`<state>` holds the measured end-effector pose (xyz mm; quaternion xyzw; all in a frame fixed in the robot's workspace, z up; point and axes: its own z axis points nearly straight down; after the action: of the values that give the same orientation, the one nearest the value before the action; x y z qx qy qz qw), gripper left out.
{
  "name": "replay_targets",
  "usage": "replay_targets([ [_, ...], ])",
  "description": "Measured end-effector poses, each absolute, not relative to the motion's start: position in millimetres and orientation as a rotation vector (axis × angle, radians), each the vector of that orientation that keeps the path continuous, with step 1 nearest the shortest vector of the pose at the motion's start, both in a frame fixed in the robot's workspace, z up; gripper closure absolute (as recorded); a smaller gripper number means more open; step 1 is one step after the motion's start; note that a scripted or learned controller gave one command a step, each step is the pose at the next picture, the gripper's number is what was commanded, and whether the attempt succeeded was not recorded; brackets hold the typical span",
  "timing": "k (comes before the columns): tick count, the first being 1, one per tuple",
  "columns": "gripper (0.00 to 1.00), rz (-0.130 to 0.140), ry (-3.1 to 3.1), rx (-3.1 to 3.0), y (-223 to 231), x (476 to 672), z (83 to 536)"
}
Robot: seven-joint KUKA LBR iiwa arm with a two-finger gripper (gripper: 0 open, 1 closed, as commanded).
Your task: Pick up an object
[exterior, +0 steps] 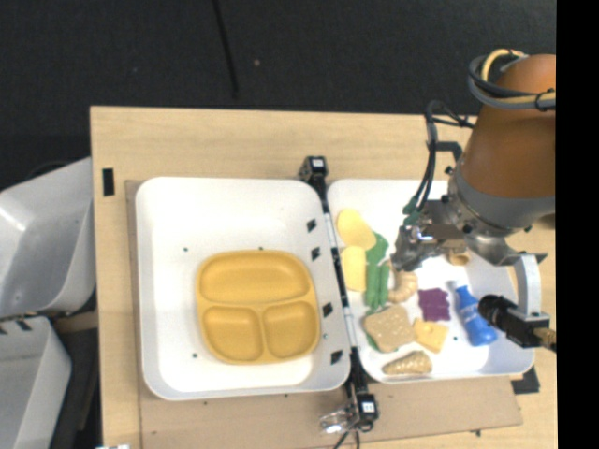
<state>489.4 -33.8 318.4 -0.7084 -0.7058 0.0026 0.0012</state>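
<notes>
Dark floor around wooden bench [234, 143], two white bins [159, 251], gripper [409, 251] over toys [393, 325], grip unclear

Left of the claw [409, 251], a smooth, glossy plastic yellow tray [257, 304] sits in a matt white plastic bin [159, 279]; beneath everything, pale matt wood bench [234, 138].
</notes>
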Motion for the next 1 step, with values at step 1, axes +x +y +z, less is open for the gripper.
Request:
replay_targets([
  [1,1.00,0.005,-2.224,-2.214,6.9,489.4,248.8],
])
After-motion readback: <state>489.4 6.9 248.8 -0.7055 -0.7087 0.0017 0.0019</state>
